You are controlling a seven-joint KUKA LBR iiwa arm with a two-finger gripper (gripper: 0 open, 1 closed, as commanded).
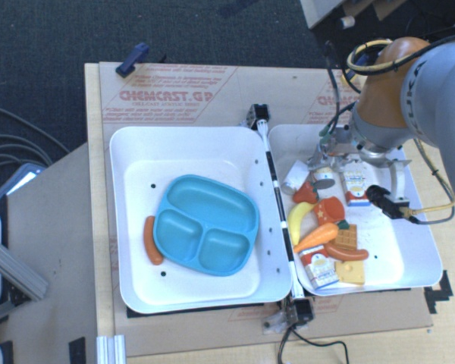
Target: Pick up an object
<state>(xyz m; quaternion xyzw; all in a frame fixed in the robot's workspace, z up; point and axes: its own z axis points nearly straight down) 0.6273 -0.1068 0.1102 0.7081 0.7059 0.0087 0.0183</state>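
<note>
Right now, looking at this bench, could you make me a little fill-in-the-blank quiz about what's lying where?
1. The blue tray lies in the ____ bin.
2. The hot dog lies just ____ of the tray, apart from the pile.
3. The carrot is coloured ____.
4. The banana lies in the right bin, near the ____ between the bins.

Missing words: left; left; orange; divider

Arm [409, 89] reaches from right, claw [335, 167] pointing down.
</note>
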